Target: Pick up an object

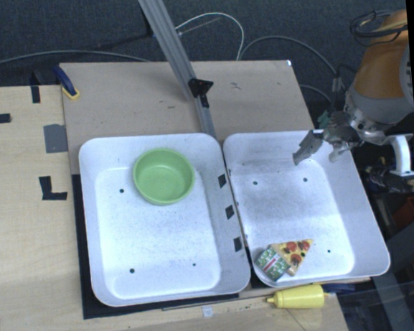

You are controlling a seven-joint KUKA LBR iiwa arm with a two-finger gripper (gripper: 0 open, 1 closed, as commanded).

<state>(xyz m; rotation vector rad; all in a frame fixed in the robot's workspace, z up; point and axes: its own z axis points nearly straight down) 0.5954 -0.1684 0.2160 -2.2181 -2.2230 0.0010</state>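
**Pizza-printed packet lies at the near edge of the right bin, jaws apart above the far corner**

Pizza-printed packet (281,258), a small flat thing with green and red markings, rests in the right bin (341,214) at its near left corner, close against the rim. It is well apart from the jaws (320,146), which hang over the bin's far right corner. The two fingers are spread, one reaching left toward the bin's middle and the other shorter on the right, and nothing sits between them. Behind them the grey wrist leads up to the orange band of the arm (383,74) at the right of the view.

Just outside the right bin's near rim, on the desk (26,235), a yellow bottle (299,298) lies on its side, near the packet but divided from it by the rim.

The left bin (107,263) touches the right one along their shared edge. A green bowl (164,176) stands upright in its far half, somewhat right of centre.

A grey metal post (175,48) slants in from the top of the view and ends between the two bins at their far edge. Cables (216,20) loop across the dark floor beyond the desk.
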